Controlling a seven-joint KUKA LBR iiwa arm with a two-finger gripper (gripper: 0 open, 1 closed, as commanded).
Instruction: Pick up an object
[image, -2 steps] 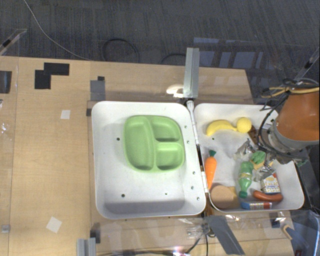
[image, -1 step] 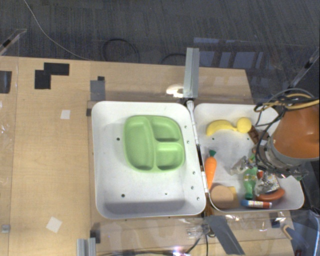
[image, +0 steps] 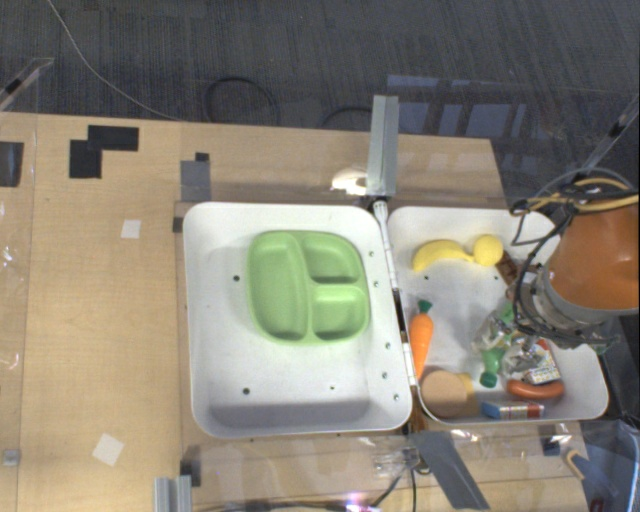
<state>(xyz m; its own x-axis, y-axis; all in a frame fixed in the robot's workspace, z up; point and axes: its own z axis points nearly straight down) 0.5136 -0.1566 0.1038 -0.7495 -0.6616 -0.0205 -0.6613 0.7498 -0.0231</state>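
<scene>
From the green divided plate (image: 305, 286) in the left bin (image: 215, 300), past the carrot (image: 421, 340) lying lengthwise in the right bin (image: 590, 400), the gripper (image: 510, 350) hangs low over clutter just right of it, its grip state unclear.

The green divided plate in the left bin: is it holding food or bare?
Bare. The green divided plate shows plain green in all three compartments; the toy food lies in the right bin.
</scene>
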